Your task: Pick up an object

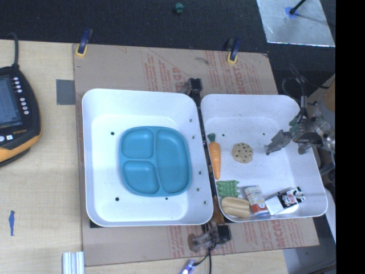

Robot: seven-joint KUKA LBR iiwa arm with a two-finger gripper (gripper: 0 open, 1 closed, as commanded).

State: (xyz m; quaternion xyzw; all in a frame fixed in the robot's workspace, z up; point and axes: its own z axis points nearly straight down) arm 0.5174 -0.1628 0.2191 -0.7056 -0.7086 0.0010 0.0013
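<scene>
**Tool over the right bin, nothing in hand yet**

I'm looking down on my tool (pixel 275 145) at the right side of the right bin (pixel 259 103), reaching in from the edge. One dark finger points left toward the cookie (pixel 242 152), which lies just beside the tip but apart from it. From this slant I cannot tell how the tool is set, and nothing shows between its parts, so I claim no hold.

Candidates all sit in this bin. The carrot (pixel 214 159) lies along the left wall. Along the front edge: a green piece (pixel 227 186), a bread roll (pixel 235 206), a small can (pixel 255 199) and a black-and-white carton (pixel 290 199), packed close together. The blue divided plate (pixel 155 160) sits in the left bin (pixel 100 104), well apart.

Risks, as I judge them: the cookie is flat and may slide across the smooth floor rather than lift. The carrot hugs the wall, so one side of my tool could strike it. In the front cluster I may nudge a neighbour or catch two things.
</scene>
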